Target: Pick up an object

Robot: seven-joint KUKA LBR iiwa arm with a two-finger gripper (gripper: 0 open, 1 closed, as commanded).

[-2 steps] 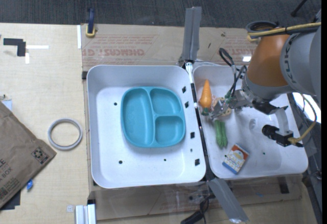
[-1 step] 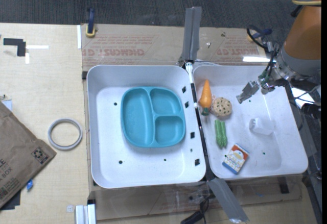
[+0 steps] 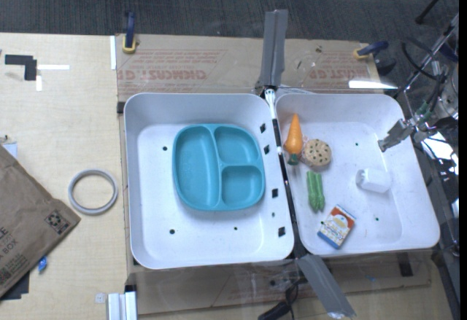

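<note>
Gripper poised over the right white bin's far edge

Can't tell its finger state; orange toy carrot, round cookie, green pod lie apart from it

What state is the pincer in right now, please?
Pincer: cannot be told; it hangs over the right bin's far right side, apart from the white object.

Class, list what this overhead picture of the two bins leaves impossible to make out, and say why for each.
- End effector, camera view: small and blurred at the right bin's edge; open or shut unreadable.
- Small box: printing too small to read.
- White object: pale against the white floor, shape unclear.
- Brown cardboard: cut off by the left edge.
</note>
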